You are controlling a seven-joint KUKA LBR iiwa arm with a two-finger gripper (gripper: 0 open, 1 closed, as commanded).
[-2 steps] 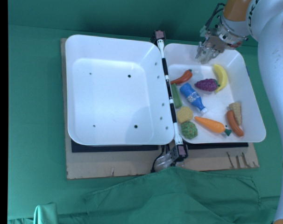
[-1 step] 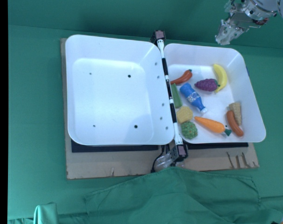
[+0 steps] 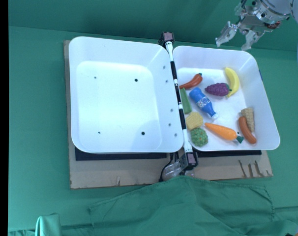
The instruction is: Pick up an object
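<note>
My gripper (image 3: 235,40) hangs above the far edge of the right bin (image 3: 267,132), fingers open and nothing between them. Below it in that bin lie toy foods: a yellow banana (image 3: 232,80), purple grapes (image 3: 217,88), a red chili (image 3: 191,81), a blue bottle (image 3: 203,103), a green cucumber (image 3: 185,101), a yellow corn piece (image 3: 193,120), a green broccoli (image 3: 199,137), an orange carrot (image 3: 222,131), a sausage (image 3: 247,130) and a waffle cone (image 3: 248,116).
The left bin (image 3: 80,58) sits beside the right one, joined by a black-and-white divider bar (image 3: 176,90). Both rest on a cardboard sheet (image 3: 114,176). Green cloth (image 3: 188,205) is bunched along the front edge.
</note>
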